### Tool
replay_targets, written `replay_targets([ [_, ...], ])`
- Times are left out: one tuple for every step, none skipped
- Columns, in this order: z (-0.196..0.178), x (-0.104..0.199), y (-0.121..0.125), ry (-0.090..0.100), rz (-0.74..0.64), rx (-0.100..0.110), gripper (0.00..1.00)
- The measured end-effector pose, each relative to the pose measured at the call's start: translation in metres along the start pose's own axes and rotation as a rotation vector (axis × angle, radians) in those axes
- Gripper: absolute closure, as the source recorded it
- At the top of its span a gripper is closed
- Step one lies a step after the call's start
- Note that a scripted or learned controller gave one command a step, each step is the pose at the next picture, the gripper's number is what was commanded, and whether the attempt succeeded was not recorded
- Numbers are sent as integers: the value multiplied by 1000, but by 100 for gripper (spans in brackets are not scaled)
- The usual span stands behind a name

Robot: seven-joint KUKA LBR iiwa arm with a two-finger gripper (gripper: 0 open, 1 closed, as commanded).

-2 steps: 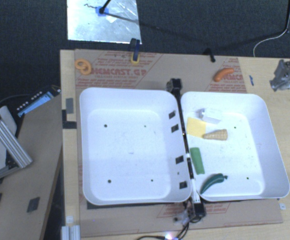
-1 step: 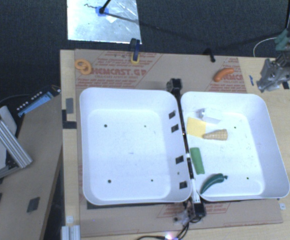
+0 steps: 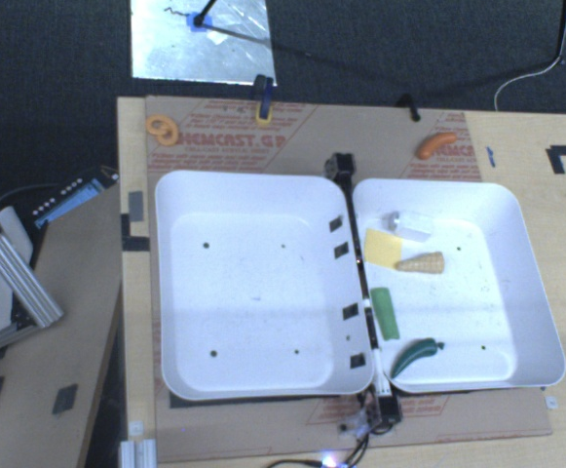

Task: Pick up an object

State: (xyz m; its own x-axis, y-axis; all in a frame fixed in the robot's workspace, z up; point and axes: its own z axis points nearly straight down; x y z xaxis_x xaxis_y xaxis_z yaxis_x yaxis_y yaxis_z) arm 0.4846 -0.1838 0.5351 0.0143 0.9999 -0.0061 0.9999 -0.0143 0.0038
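The right bin [image 3: 526, 261] holds several small objects. A yellow wedge [image 3: 382, 249] lies near its left wall, with a tan cone [image 3: 422, 262] just to its right. A clear plastic piece [image 3: 409, 226] rests above them. Lower down lies a light green stick [image 3: 384, 313], and below it a dark green pepper [image 3: 414, 355] near the bin's front edge.
The left bin [image 3: 253, 286] sits beside the right one, joined by black clips [image 3: 346, 252]. On the cardboard behind the bins lie an orange ring [image 3: 163, 129], an orange sausage shape [image 3: 435, 145] and a yellow and blue clamp [image 3: 262, 100].
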Motion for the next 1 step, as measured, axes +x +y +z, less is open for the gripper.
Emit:
replay_targets([
  [159,46,0,11,-19,16,100],
])
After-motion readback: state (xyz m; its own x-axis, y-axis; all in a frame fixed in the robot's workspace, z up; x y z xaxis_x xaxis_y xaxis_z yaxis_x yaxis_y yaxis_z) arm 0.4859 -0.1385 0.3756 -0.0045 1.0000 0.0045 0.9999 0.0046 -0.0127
